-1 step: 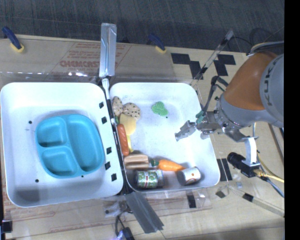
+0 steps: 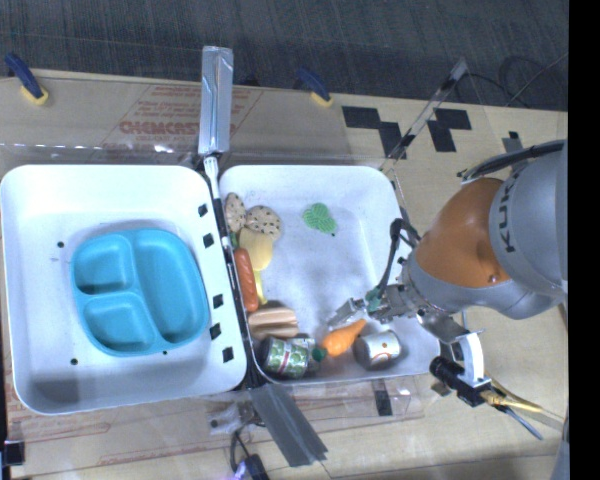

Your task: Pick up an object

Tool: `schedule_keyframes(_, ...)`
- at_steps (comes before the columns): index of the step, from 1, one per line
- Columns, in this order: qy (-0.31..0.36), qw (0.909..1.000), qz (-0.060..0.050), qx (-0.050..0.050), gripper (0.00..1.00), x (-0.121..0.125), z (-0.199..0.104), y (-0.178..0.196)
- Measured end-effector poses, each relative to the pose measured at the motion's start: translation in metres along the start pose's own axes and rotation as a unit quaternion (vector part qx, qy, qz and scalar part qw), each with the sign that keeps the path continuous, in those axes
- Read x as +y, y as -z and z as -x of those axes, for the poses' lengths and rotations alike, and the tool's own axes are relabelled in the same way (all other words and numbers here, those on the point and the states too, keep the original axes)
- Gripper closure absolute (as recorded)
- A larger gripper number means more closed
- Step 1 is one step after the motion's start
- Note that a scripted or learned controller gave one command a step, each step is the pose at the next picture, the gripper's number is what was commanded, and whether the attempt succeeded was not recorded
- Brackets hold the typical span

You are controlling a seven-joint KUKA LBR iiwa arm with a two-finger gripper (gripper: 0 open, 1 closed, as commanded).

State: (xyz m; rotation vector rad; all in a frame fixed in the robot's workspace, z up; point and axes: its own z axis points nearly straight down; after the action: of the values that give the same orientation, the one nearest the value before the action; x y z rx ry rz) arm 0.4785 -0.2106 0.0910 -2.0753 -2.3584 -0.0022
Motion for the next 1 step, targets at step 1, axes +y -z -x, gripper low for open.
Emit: schedule_keyframes(1, 0.003, 1.0, -0.001, -0.001, 1.0, 0.0008, 0.0015, 0.0073)
